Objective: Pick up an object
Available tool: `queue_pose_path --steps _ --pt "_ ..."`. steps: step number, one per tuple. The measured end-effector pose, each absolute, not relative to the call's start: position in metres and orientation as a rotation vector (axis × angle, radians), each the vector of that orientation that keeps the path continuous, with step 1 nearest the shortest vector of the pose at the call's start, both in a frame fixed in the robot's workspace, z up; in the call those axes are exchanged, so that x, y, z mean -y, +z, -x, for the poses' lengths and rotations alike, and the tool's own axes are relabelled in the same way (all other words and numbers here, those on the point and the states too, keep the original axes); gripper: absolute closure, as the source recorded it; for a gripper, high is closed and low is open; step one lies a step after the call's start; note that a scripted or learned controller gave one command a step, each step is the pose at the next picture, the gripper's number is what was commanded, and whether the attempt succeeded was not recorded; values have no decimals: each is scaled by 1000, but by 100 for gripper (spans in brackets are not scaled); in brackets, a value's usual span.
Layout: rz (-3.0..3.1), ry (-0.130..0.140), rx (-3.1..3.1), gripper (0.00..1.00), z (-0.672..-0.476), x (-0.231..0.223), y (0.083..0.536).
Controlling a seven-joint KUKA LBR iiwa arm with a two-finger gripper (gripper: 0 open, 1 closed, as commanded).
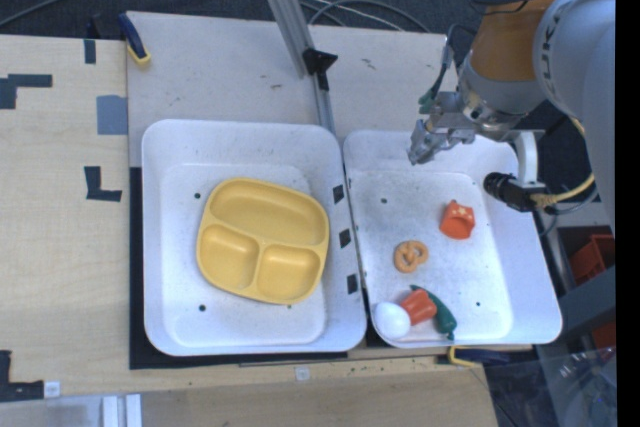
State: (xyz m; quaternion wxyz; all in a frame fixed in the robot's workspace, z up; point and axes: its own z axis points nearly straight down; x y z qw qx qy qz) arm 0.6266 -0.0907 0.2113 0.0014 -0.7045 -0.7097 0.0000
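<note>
Nearest, in the right bin (520, 310): one white egg (392, 319) touching one red pepper (427, 306). Farther in, one pretzel (410, 256) and one orange block (457, 220), apart. In the left bin (160, 215): one yellow divided plate (263, 240). Farthest, over the right bin's far edge: gripper (423, 148), grip state impossible to tell.

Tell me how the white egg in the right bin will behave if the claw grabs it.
The egg looks smooth and rounded, so it may slip from the claw or roll. It lies against the bin's near rim beside the carrot, which likely crowds a grip.
</note>
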Motion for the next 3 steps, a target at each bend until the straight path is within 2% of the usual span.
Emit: queue_pose_path --steps 2,3 --pt "2211 2 2228 100 -633 -25 204" --pt "2211 2 2228 100 -622 -80 205"
